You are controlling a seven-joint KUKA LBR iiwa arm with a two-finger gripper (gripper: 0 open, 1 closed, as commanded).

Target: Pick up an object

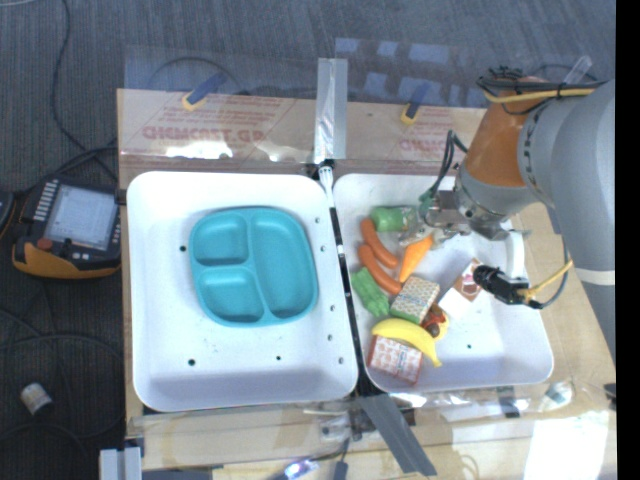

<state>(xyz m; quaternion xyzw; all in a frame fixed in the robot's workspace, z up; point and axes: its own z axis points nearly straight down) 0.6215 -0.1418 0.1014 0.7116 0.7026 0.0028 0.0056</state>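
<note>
My gripper [430, 222] hangs low over the upper part of the right bin [500, 353], at the top end of an orange carrot [413, 256]. A green toy [389, 217] lies just left of it. Two orange sausages [376, 250] lie side by side along the bin's left wall, with a green vegetable [370, 290] below them. Further down sit a speckled tan block [415, 295], a yellow banana [409, 332] and a small patterned box [395, 359]. I see nothing lifted off the bin floor.
The left bin [160, 358] holds a teal divided plate [252, 265]. A small red and white piece [467, 284] lies right of the block. The grey arm [570, 178] covers the right bin's upper right corner. A handheld pendant [68, 226] lies on the floor at left.
</note>
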